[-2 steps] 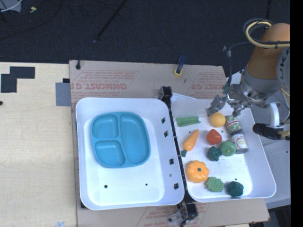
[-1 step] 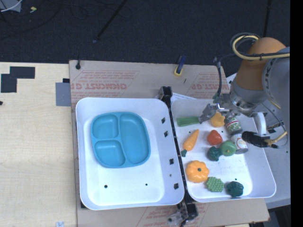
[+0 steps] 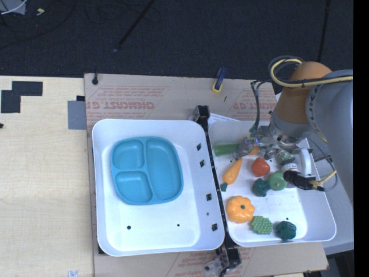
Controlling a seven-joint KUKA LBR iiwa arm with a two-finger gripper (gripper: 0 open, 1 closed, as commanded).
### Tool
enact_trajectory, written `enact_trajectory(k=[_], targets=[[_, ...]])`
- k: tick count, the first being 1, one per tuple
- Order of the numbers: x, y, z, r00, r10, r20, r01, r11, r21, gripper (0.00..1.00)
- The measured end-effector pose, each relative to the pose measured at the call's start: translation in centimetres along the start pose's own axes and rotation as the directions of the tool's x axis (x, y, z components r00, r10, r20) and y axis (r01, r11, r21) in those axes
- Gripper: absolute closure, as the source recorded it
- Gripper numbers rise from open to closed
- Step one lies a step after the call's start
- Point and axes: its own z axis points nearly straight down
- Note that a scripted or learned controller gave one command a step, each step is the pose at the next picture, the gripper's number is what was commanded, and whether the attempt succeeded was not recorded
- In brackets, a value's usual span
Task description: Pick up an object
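Lying in the right bin [image 3: 323, 227], right of frame centre, the red tomato [image 3: 260, 166] is seen just below-left of the gripper [image 3: 271, 146], whose state cannot be told.

The scene is lit evenly and fairly brightly from above, with soft light and no hard shadows. The two white bins, the left bin [image 3: 151, 235] and the right bin [image 3: 311, 224], read near pure white, with their surface detail almost washed out. The blue tray [image 3: 146, 170] shows a mild sheen on its ridges. The far floor [image 3: 173, 27] behind the desk [image 3: 40, 172] falls into deep dark, where cables are barely seen. The picture is low in resolution and slightly soft; small things in the right bin lack crisp edges. The arm [image 3: 334, 114] at the right looks blurred and smooth. Straight edges bend little.
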Motion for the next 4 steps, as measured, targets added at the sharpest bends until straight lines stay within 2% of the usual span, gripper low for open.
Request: enact_trajectory(k=[1, 2, 3, 4], targets=[[0.0, 0.0, -1.2, 1.000, -0.001, -0.001, 0.001, 1.000, 0.003, 1.00], [-0.3, -0.1, -5.5, 1.000, 0.005, 0.001, -0.005, 1.000, -0.008, 1.00], [-0.8, -0.5, -11.7, 1.000, 0.009, 0.003, -0.008, 1.000, -0.011, 1.00], [-1.0, -0.5, -14.4, 1.000, 0.005, 0.002, -0.005, 1.000, -0.009, 1.00]])
